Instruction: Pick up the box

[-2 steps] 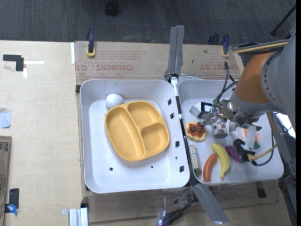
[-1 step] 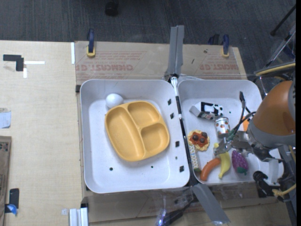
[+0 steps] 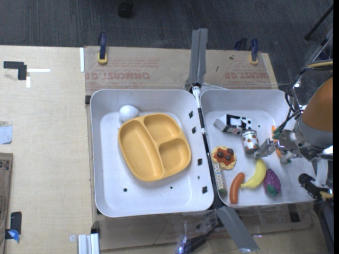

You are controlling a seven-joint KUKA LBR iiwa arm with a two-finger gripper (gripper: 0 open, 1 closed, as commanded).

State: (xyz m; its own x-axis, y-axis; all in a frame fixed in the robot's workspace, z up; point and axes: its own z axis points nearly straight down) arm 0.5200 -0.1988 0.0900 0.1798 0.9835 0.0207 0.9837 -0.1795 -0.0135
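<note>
The box (image 3: 236, 123) is small, black and white, and lies flat in the back part of the right bin (image 3: 241, 97). My gripper (image 3: 274, 151) hangs over the right side of that bin, to the right of and nearer than the box, just above the banana (image 3: 256, 174). Its fingers stand open with nothing between them. The box is apart from the gripper, with a small can (image 3: 249, 141) lying between the two.
Also in the right bin are a round pizza toy (image 3: 224, 157), a brown bar (image 3: 218, 175) along the divider, a red sausage (image 3: 236, 187) and purple grapes (image 3: 272, 182). The left bin (image 3: 106, 157) holds a yellow divided plate (image 3: 154, 146) and a white ball (image 3: 128, 112).
</note>
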